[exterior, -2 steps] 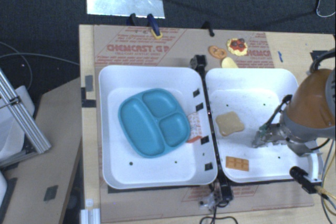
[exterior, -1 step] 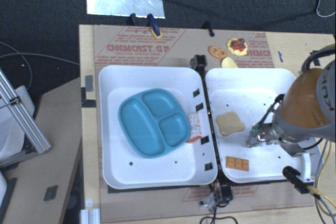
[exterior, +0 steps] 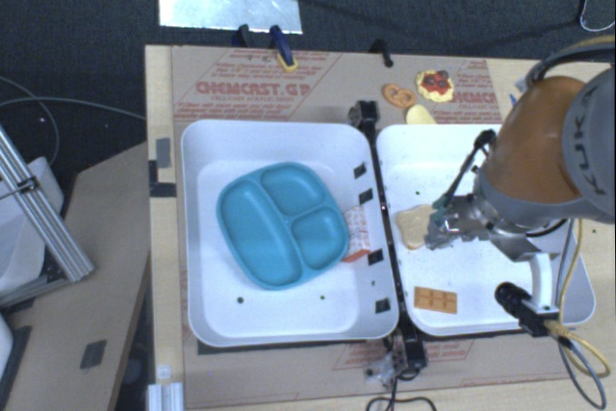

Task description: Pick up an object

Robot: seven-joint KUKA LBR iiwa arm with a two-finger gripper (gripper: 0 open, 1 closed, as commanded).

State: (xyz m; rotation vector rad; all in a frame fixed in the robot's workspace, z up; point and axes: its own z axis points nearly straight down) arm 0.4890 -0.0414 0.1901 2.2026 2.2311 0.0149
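Dark grey carpet is surrounding a cardboard-topped desk (exterior: 318,77) that is carrying two shallow white bins side by side. The left bin (exterior: 207,159) is lying well to the left of the hand (exterior: 441,231), and the right bin (exterior: 423,154) is sitting directly beneath it. The single grey arm (exterior: 544,159), with its orange band, is reaching in from the right and hanging over the right bin.

One blue divided plate (exterior: 281,223), with three compartments, is lying in the left bin, well left of the hand. One small red-and-white packet (exterior: 358,234) is resting at that plate's right edge, between the plate and the hand.

In the right bin, one pale tan flat piece (exterior: 412,224) is lying just left of the hand, seemingly touching its tip; whether the hand is spread or pressed together cannot be told, and nothing is visibly sitting between its fingers. One orange waffle-like rectangle (exterior: 436,301) is lying below the hand, apart from it.

Above the hand, on the bare cardboard behind the right bin, three small toy foods are sitting close together: one round red-topped tart (exterior: 435,85), one pretzel (exterior: 397,95), and one pale yellow piece (exterior: 420,115).
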